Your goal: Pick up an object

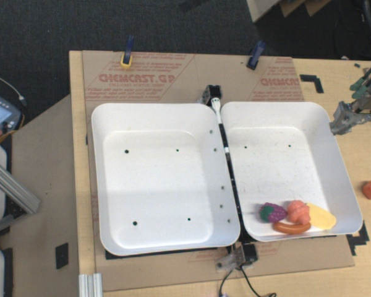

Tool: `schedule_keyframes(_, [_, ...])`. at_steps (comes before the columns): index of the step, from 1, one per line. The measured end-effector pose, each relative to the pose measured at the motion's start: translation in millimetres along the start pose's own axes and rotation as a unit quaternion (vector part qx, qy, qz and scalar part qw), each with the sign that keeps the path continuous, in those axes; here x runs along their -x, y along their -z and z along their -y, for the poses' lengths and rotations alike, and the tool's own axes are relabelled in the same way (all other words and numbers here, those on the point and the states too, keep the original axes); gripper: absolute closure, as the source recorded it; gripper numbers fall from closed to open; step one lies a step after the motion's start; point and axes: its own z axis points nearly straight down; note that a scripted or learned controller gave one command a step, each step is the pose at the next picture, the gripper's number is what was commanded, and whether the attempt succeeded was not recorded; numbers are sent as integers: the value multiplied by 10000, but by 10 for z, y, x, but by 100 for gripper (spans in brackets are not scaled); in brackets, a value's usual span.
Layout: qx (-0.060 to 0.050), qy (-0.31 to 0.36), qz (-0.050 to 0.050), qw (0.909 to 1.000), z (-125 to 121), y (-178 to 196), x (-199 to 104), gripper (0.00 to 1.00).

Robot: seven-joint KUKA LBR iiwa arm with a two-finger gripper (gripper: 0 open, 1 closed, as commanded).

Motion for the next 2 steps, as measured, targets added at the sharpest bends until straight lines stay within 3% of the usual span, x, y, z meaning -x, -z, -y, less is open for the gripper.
schedule_keyframes(1, [-110,-23,-37,9999,59,-628,320,100])
schedule_keyframes(2, [-59,-13,-15,10000,-178,-723,574,100])
